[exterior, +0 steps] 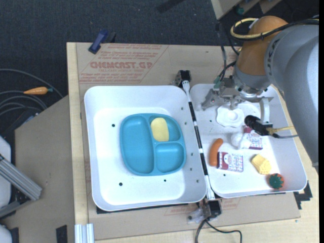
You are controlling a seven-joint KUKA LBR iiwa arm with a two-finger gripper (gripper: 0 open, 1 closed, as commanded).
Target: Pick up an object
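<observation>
My gripper [234, 100] hangs over the back part of the right bin [291, 158], under the orange-banded wrist. Just below it a white lumpy object [228, 117] lies on the bin floor, touching or nearly touching the gripper. Nearer the front lie an orange sausage [216, 150], a red-and-white carton [231, 161], a white-and-pink packet [251, 140], a yellow wedge [260, 163] and a green-and-red berry [275, 181]. In the left bin [101, 110] a blue divided plate [139, 146] holds a yellow piece [160, 129] in its upper right compartment.
The grey arm [298, 70] covers the right bin's back right corner. A black clip [183, 77] sits at the back of the divider between the bins. A blue item [100, 41] lies at the board's back edge, and an orange carrot [36, 90] lies off the bench at left.
</observation>
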